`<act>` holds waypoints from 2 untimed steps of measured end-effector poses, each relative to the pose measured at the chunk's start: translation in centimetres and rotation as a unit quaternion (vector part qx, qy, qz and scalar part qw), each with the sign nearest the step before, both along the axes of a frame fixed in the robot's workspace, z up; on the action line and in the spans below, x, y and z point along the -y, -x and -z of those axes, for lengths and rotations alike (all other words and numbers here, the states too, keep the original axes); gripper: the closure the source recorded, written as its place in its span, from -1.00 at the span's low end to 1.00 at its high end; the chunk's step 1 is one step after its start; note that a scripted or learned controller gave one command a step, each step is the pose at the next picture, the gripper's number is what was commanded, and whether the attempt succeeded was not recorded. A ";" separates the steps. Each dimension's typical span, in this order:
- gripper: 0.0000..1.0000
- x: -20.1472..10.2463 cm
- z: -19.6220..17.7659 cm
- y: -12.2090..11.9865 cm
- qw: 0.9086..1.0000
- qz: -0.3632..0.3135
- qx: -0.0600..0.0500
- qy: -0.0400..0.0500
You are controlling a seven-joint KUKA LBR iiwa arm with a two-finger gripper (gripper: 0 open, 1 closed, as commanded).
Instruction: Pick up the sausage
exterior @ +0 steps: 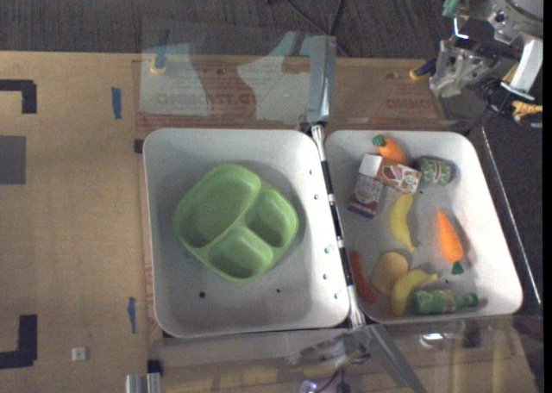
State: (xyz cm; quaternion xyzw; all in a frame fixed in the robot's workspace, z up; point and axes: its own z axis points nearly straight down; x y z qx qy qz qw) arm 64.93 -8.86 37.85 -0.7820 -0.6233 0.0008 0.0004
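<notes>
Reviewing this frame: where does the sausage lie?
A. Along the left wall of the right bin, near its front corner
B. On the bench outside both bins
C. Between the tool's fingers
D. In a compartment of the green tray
A. The reddish sausage lies against the left wall of the right bin, near the front, while the tool hangs above the bench beyond that bin's far edge.

Green tray (236, 221); reddish, perhaps, sausage (362, 277).

Faint mirrored lettering shows on the cardboard panel (207, 100) behind the bins, too washed out to read.
</notes>
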 end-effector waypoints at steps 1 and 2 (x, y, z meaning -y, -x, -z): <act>1.00 -9.1 -5.7 -1.8 0.999 -0.043 0.002 0.000; 1.00 -8.4 7.8 -1.7 0.976 0.216 -0.001 0.000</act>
